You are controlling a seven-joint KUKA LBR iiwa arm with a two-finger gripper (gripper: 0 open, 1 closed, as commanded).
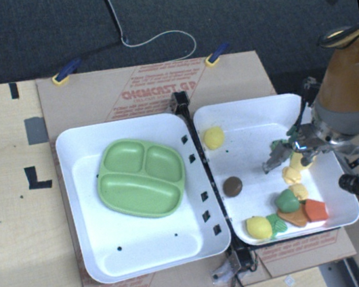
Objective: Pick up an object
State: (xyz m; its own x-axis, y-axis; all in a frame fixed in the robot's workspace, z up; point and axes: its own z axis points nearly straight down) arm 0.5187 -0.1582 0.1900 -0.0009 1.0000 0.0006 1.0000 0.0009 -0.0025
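Gripper (283, 154) sits low in the right white bin (249, 108) near its right wall, w/ dark fingers spread apart and nothing between them, just beside a pale yellow banana-shaped toy (295, 168). Risk, imo: toys crowd the near-right corner — green rounded piece (287, 200), orange-red block (314, 210), yellow lemon-like toy (259, 228) — so a closing finger could nudge the banana away or catch two at once. Green sectioned plastic plate (141, 177) lies in the left bin, well apart.

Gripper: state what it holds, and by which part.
Cannot be told: the two-finger gripper hangs in the right white bin beside a pale yellow toy piece.
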